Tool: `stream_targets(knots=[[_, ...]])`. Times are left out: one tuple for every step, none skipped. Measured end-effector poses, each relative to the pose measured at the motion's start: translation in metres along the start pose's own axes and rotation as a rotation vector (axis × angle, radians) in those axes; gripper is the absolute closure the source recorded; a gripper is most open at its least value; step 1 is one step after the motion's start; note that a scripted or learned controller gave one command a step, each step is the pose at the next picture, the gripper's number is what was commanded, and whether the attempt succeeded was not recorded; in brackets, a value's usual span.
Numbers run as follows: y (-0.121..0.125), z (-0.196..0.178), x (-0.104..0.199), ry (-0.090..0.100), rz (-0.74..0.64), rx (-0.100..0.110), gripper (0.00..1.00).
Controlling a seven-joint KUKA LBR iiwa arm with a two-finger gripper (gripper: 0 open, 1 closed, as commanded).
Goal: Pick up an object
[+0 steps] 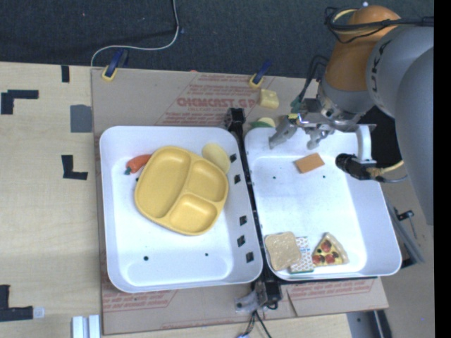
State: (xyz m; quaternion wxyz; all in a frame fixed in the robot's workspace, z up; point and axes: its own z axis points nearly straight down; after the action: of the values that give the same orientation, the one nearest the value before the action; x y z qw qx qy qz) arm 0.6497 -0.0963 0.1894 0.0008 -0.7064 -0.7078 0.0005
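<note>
bench: pale wood top [42,210] | sheet: brown cardboard [204,94] | beyond: dark carpet [84,13], white cable [165,20]

Divided plate [182,191] in left bin [116,259], frame centre-left. Right bin [366,217]: cracker [309,163] at upper part; toast [282,250], pizza slice [328,250] lower edge.

Right bin's [366,210] middle lies open; toast [282,250] and pizza slice [329,251] crowd its near edge.

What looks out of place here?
Two items lie outside the bins on the cardboard: a pale yellow block and a light green piece, behind the right white bin. An orange carrot-like piece is tucked partly under the yellow divided plate.
</note>
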Motion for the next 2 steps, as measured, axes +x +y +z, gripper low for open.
stream_targets(knots=[[0.021,0.101,-0.071,-0.004,0.001,-0.009,0.00],[0.022,0.086,-0.070,-0.009,-0.001,-0.013,1.00]])
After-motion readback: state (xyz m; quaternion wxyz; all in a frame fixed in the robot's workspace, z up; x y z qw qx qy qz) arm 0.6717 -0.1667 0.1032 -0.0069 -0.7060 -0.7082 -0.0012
